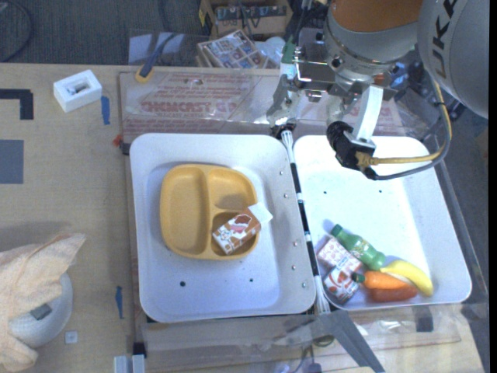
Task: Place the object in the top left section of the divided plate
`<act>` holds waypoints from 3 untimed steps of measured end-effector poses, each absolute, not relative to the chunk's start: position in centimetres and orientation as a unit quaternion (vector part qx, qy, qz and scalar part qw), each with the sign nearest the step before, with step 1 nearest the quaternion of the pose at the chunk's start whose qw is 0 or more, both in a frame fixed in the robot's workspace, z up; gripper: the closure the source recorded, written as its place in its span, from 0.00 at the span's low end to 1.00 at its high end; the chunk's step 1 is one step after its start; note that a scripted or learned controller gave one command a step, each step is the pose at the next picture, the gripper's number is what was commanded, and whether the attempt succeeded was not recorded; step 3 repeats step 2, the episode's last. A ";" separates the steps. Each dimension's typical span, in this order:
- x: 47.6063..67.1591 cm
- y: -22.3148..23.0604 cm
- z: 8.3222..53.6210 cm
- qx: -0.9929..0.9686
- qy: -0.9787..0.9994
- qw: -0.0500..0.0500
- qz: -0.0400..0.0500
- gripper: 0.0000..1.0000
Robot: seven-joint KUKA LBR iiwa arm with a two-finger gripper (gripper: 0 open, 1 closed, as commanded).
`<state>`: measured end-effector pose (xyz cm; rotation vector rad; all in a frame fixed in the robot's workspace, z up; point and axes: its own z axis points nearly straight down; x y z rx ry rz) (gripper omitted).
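Note:
A yellow divided plate [186,208] lies in the left white bin [155,286]. A small red-and-white carton [235,231] rests in the plate's lower right section, tilted, with its white corner poking over the rim. The plate's other sections hold nothing. My gripper [283,120] hangs under the grey wrist at the back edge of the bins, over the divide between them, well above and right of the plate. Nothing is visibly held in it.
The right bin [388,200] holds a green bottle [359,245], a carrot [388,281], a banana [411,273] and small cartons [338,269] in its front corner. A black cable loop [349,150] hangs from the wrist. A white box [78,89] and a cloth [31,274] lie at left.

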<state>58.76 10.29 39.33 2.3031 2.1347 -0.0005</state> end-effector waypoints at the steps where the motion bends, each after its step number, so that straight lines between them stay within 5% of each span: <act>1: 51.5 12.2 43.5 0.724 0.690 0.000 -0.001 0.00; 2: 48.3 20.2 43.5 0.723 0.691 -0.001 -0.002 0.00; 3: 48.3 20.2 43.5 0.723 0.691 -0.001 -0.002 0.00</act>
